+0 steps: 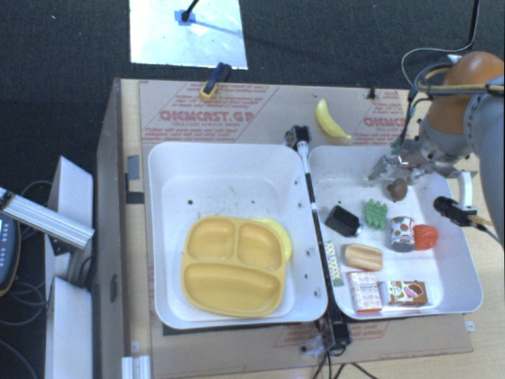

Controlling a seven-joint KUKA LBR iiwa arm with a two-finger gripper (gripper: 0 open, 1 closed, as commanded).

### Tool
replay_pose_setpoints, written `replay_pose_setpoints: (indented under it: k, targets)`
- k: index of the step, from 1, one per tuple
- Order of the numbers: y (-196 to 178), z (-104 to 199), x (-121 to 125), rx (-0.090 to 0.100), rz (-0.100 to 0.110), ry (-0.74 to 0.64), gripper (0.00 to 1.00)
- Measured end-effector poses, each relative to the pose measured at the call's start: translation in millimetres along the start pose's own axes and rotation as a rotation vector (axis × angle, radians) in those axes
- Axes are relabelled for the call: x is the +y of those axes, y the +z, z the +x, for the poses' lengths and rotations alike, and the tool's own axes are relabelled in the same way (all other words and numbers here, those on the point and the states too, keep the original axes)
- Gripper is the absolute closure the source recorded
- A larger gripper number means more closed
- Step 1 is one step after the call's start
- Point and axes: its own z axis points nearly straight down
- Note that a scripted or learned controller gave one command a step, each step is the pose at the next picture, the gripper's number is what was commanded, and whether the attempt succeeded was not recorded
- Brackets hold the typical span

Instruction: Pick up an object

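We see the claw (397, 172) low in the right bin (465, 290); can't tell its state. A brown rounded lump (397, 188) sits just below it, a spiky green piece (375, 212) and labelled tin (402, 233) nearby. The worktop (197, 109) board reads "CHEMCAST".

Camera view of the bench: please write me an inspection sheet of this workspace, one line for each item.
Surface: two white bins, left bin and right bin, on a printed board.
Job's things: brown lump, black block, green toy, can, bun, two cartons in the right bin.
Clutter: yellow tray in the left bin; banana on the board.
Grippers: gripper just above the brown lump.
Cables: cable looping by the arm.
Surroundings: dark carpet.
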Motion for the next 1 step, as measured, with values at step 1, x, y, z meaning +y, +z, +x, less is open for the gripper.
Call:
replay_pose_setpoints:
  k: [1]
  targets:
    - [-13.1, -0.6, 1.7, -0.003, -0.006, -0.003, 1.00]
